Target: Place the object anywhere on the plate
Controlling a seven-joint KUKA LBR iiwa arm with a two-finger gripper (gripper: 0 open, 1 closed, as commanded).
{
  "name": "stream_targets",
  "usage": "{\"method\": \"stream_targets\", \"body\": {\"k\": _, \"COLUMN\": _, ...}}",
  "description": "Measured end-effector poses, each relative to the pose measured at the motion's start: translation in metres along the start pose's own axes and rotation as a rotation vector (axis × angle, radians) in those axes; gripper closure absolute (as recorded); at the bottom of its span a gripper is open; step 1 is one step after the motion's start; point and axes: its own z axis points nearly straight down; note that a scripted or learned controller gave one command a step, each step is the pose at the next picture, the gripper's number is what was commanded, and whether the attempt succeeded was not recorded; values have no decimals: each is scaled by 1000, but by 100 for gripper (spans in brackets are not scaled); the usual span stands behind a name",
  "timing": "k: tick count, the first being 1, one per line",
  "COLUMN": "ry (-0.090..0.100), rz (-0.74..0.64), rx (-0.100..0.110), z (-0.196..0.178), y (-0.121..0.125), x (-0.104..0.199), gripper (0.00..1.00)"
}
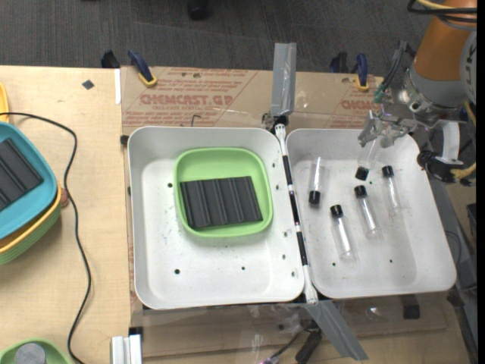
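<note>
**Desk:** Where does the job stand at this moment?

**Photographer:** By the look of it, barely begun. The square green plastic plate [224, 167] sits in the left white bin [151, 264] carrying a ribbed dark grey insert [221, 202] and no vial. Four clear plastic vials with black caps lie loose on the floor of the right white bin [394, 275]: one at its left side [315, 180], two near the middle [340, 230] [365, 208], one further right [390, 184]. The lift, the carry across the divider and the set-down all seem left to do.

**Desk:** And the arm?

**Photographer:** The grey arm with its orange band [445, 40] reaches in from the right and angles down over the right bin's far corner. Its two-finger gripper [377, 131] hangs just above the bin floor, well apart from the plate.

**Desk:** Has it got anything?

**Photographer:** A fifth clear vial [369, 158] hangs tilted from under the fingers, black cap lowest and just clear of the floor. It appears pinched at its upper end, the fingers closed close together on it, though glare blurs the contact.

**Desk:** So the object is there?

**Photographer:** Yes, at the gripper, over the right bin.
</note>
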Motion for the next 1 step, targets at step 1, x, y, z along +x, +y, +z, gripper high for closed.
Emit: {"method": "stream_targets", "body": {"k": 1, "ry": 0, "rz": 0, "rx": 0, "z": 0, "y": 0, "x": 0, "gripper": 0}}
